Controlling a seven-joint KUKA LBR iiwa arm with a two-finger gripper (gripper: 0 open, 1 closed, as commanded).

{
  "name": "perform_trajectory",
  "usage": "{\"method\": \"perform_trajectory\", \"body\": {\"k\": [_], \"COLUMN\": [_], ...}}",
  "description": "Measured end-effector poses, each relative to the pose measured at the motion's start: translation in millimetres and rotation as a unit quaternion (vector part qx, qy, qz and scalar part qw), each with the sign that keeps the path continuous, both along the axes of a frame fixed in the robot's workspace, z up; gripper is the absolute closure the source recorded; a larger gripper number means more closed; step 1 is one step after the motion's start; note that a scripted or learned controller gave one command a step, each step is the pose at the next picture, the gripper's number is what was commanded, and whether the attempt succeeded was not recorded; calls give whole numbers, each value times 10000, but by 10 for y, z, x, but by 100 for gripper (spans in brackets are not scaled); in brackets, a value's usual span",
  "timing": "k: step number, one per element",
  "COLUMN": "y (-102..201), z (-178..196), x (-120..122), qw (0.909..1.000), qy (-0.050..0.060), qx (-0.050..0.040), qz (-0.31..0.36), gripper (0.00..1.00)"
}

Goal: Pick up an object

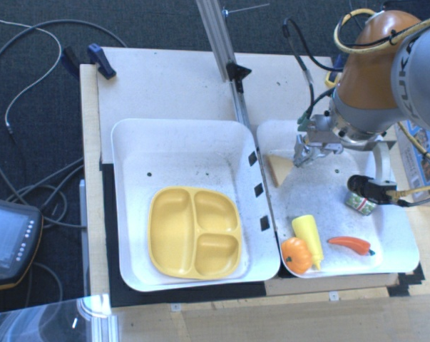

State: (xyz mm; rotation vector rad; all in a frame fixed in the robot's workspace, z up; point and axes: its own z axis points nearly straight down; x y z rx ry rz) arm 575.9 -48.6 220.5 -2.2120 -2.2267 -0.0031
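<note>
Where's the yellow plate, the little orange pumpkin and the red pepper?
yellow plate (195,231), camera view, on the ridge where its compartments meet.
orange pumpkin (296,254), camera view, middle of its round body.
red pepper (349,244), camera view, middle of its red body.

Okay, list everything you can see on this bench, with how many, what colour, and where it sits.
Bins: two, white, side by side on the bench.
Divided tray: one, yellow, lying in the left bin.
Wedge: one, tan, right bin near its left wall, just left of the gripper.
Yellow block: one, yellow, front of the right bin.
Orange fruit: one, orange, front left corner of the right bin, touching the yellow block.
Pepper: one, red-orange, front of the right bin.
Can: one, green, right bin's right side.
Clamp: one, blue, bench's far left corner.
Gripper: one, grey, over the right bin's back.
</note>
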Motion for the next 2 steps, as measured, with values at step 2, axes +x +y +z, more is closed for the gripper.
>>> {"method": "perform_trajectory", "body": {"k": [2], "y": [1045], "z": [146], "x": [79], "qw": [10000], "qy": [-11], "qx": [-3], "qz": [4], "gripper": [100]}}
